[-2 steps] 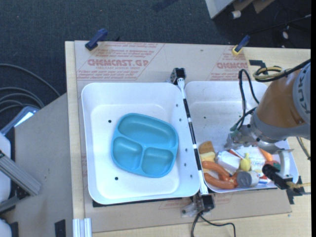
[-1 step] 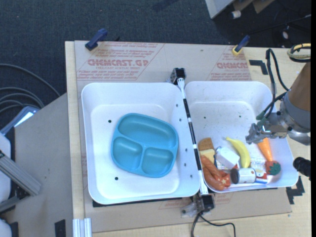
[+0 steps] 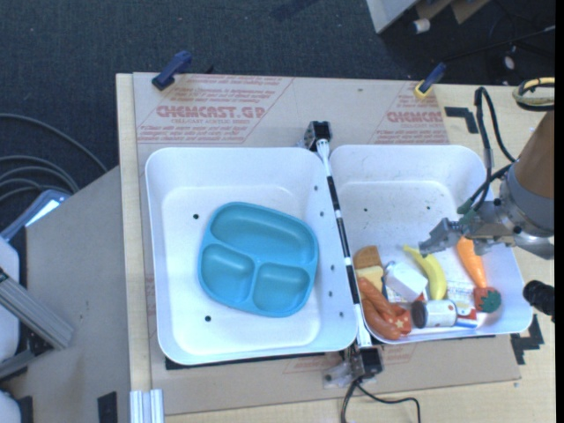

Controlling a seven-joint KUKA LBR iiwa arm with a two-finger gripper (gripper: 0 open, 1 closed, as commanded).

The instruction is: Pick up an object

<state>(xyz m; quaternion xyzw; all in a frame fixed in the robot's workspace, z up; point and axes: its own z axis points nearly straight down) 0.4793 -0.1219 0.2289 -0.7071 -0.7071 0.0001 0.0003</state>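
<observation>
From my seat I'm looking down on a pale wooden tabletop [image 3: 264, 100] set on dark carpet, with two shallow white bins clamped side by side on it. Nothing has been lifted as far as I can judge: every object lies on a bin floor, so the whole pick is left to do. Starting at the left, the left bin [image 3: 167, 236] holds a single blue divided plate [image 3: 257, 259], lying flat near its middle. The right bin [image 3: 388, 170] has its load bunched in the near corner: a piece of toast [image 3: 367, 257] against the divider, a red sausage-like piece [image 3: 385, 314] below it, a white block [image 3: 405, 282], a yellow banana [image 3: 430, 271], a small white can [image 3: 438, 313] on its side, an orange carrot [image 3: 473, 264] and a dark green and red piece [image 3: 487, 300] at the far right. The arm comes in from the right, and the pincer [image 3: 445, 233] hangs low just above the banana and beside the carrot's top; I cannot tell from this angle how its fingers are set, and I see nothing held between them. The banana or the carrot looks like the nearest candidate
</observation>
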